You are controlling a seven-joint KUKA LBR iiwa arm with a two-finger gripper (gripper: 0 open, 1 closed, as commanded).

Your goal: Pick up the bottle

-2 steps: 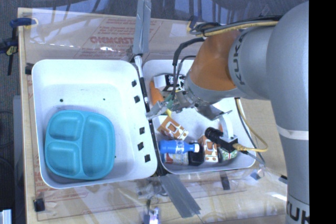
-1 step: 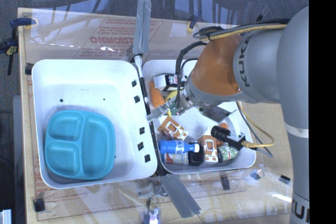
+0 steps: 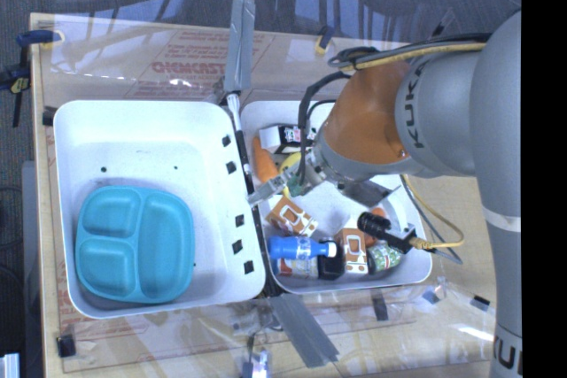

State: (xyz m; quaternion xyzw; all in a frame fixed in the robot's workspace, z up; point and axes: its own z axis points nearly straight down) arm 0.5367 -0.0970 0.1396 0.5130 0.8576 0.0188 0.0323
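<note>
Gripper (image 3: 285, 184) is buried in the right white plastic bin (image 3: 418, 266), can't tell its state. Blue-labelled clear plastic bottle (image 3: 301, 250) lies on its side just below it, wedged among clutter, so awkward grab.

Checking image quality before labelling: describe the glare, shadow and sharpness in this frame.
Camera view: pale window reflections streak the clear sheet behind the bins; the arm shades the right bin; the bottle and teal tray look reasonably sharp, with small labels unreadable.

bench (image 3: 133, 57) | clear sheet (image 3: 177, 71) | left bin (image 3: 133, 128) | right bin (image 3: 416, 266)
</note>
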